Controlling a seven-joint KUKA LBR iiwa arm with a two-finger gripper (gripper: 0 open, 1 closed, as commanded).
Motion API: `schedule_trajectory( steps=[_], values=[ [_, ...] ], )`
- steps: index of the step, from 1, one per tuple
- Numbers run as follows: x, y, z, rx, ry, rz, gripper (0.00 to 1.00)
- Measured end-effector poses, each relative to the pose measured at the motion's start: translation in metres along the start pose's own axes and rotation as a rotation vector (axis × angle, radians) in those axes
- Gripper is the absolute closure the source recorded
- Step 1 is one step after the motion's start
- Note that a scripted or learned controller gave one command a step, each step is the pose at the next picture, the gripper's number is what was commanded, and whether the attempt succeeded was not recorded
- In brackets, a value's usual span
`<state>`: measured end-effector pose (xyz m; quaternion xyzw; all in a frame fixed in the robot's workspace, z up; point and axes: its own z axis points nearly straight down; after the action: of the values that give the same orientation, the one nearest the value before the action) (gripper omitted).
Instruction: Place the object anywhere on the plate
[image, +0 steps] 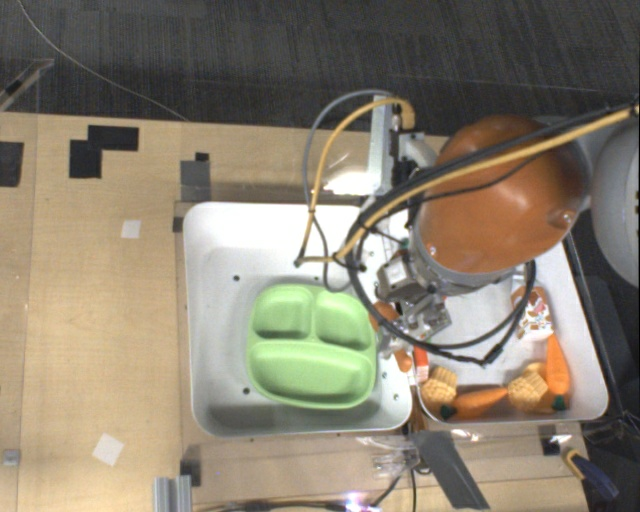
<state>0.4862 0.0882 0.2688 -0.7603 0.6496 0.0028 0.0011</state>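
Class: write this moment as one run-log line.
arm: over bins' shared edge | green plate: left bin, bare | carrots, toys: right bin | placement: not done

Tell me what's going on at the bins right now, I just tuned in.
The grey arm with the orange band reaches in from the right and hangs over the seam between the two white bins. Its gripper sits low at the right bin's left edge, just beside the green divided plate in the left bin. Carrots and other toy food lie along the right bin's near side. Nothing lies on the plate yet, and cables hide what the gripper is doing.
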Motion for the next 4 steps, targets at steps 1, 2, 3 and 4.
schedule_trajectory(
  steps=[1, 2, 3, 4],
  values=[
    [0.071, 0.008, -0.019, 0.009, 0.006, -0.302, 1.0],
    [0.115, 0.001, -0.169, 0.014, 0.011, -0.42, 1.0],
    [0.081, -0.006, -0.019, 0.0, 0.001, -0.656, 1.0],
    [0.005, -0.013, 0.083, -0.002, -0.003, -0.717, 1.0]
  ],
)
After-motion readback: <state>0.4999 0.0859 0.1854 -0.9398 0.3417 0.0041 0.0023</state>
